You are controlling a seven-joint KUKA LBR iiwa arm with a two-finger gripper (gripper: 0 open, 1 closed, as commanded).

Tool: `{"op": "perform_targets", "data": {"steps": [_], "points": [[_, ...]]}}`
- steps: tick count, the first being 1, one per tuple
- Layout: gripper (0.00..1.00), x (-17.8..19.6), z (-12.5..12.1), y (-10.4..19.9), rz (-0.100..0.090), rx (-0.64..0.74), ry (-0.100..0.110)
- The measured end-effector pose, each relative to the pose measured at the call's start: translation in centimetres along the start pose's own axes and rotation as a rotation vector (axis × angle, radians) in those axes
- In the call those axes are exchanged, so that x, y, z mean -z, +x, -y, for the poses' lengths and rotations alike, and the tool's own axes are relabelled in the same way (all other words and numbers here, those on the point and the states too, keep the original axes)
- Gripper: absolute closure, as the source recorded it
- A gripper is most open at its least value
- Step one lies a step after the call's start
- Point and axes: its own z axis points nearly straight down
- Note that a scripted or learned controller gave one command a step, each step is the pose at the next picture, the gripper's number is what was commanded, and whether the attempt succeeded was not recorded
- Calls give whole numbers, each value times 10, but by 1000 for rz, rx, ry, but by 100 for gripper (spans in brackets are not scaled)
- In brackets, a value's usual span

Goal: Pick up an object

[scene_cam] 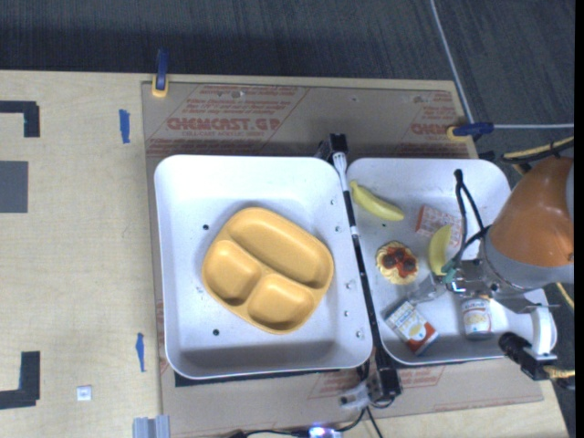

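Left bin (173, 245): white moulded plastic, smooth, semi-gloss with soft highlights along the rim. Right bin (493, 176): same finish. Divided tray (266, 267) in the left bin: yellow plastic, smooth, satin sheen on the ridges. Banana (376, 203), upper part of right bin: looks like toy plastic, slightly glossy. Small carton (411, 323), lower part of right bin: printed card or paper, matt. Bench surface (73, 272), left of frame: pale wood-like board, matt. Sheet under the bins (237, 117): brown cardboard look with red print, dull. Arm band (546, 213), right of frame: orange, smooth, glossy.
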Motion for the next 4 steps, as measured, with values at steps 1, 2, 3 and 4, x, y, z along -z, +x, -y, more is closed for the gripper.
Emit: {"op": "perform_targets", "data": {"steps": [1, 2, 3, 4], "points": [[0, -9, 0, 37, -1, 1, 1], [100, 2, -2, 36, 1, 0, -5], [100, 90, 0, 134, -2, 2, 3], [0, 90, 0, 133, -2, 2, 3]]}}
